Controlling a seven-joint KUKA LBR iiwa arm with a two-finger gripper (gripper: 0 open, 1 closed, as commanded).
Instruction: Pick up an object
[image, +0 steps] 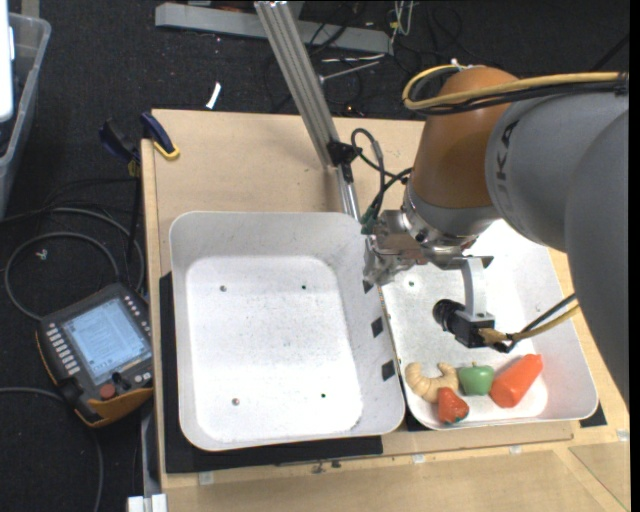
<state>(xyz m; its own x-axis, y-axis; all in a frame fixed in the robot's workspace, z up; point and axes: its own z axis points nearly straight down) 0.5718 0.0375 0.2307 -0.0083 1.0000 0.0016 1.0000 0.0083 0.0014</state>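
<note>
The arm reaches in from the right over the right bin (560, 300), its orange band above the wrist. The claw (385, 262) hangs at the left wall of that bin, close to the rim it shares with the left bin (265, 330). From this slanted view the wrist body hides the tips, so I cannot tell whether the claw is spread or pressed together, and nothing shows pinched in it.

The things to pick from lie bunched in the near corner of the right bin. A pale curled piece (430, 378) sits furthest left, a small red piece (451, 404) just near of it, a green pepper-like piece (477, 378) beside them, and a carrot (517, 381) on the right, slanting from its near-left end up to the far right. All four touch or nearly touch one another.

The relation that matters: the cluster lies nearward and a little to the right of the claw. The pale curled piece is the closest candidate. In my judgement the crowding is the risk, since a descent there could nudge neighbours instead of closing on one thing.

Both bins rest on the worktop (250, 165).
</note>
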